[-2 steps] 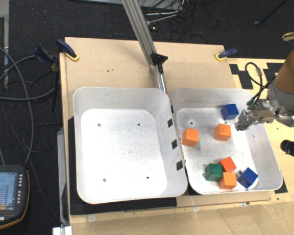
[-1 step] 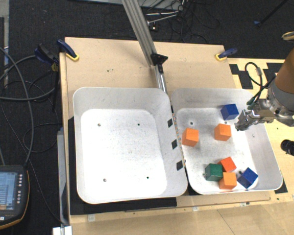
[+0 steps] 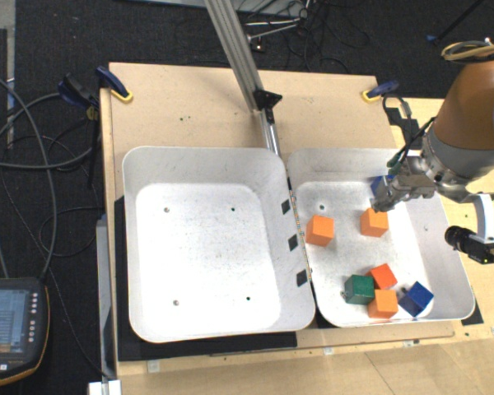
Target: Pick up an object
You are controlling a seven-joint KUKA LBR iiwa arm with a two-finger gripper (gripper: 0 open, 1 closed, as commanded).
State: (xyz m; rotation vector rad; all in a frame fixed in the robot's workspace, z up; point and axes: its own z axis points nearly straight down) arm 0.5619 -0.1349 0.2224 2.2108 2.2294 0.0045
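The right bin holds several small blocks. An orange cube lies near its left side, and another orange cube sits toward the middle. At the front lie a green block, a red-orange block, an orange block and a blue block, bunched together. My gripper hangs just above and behind the middle orange cube, its tips almost touching the cube's top. Nothing shows between the fingers.
The left bin stands beside the right one on the wooden bench. A slanted metal pole crosses the back. Blue-and-yellow clamps grip the bench's far corners. Cables lie on the floor at left.
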